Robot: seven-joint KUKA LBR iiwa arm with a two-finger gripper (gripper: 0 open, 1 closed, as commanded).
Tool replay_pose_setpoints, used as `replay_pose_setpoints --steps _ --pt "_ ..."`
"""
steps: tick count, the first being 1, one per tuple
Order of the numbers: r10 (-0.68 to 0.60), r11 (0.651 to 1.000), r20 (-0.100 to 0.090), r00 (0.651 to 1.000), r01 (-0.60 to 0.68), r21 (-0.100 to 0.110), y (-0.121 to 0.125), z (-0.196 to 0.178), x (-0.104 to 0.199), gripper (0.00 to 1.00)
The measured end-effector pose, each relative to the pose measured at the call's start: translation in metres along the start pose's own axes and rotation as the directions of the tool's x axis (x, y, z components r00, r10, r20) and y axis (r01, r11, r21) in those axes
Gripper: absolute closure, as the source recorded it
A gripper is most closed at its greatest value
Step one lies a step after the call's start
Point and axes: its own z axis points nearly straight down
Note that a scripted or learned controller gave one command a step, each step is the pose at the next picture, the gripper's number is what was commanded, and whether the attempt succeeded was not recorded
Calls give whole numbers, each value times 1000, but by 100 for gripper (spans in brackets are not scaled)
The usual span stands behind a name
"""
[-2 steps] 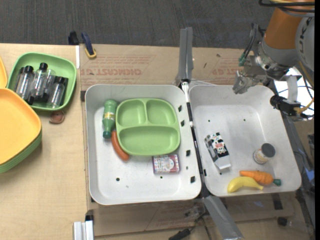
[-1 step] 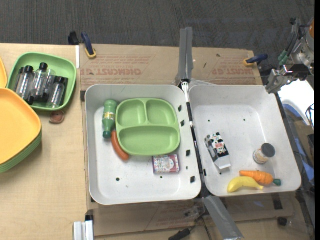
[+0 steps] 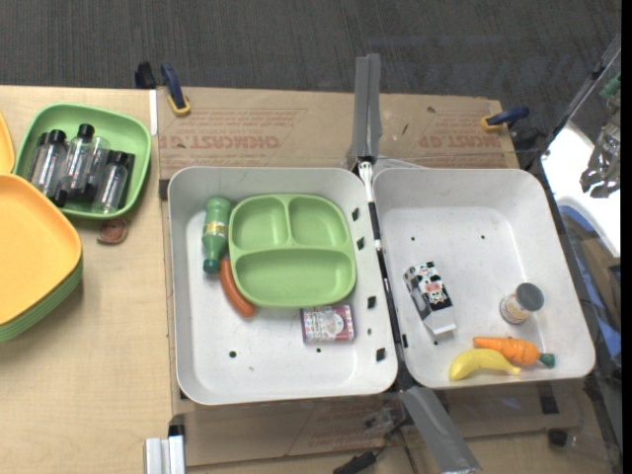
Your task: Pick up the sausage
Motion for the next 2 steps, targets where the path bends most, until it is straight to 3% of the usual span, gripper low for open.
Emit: replay_pose_setpoints --steps 1,2 --pt "-70 998 0 998 70 1 6 -99 -4 100" --pt "-215 977 0 977 215 1 19 -94 9 100"
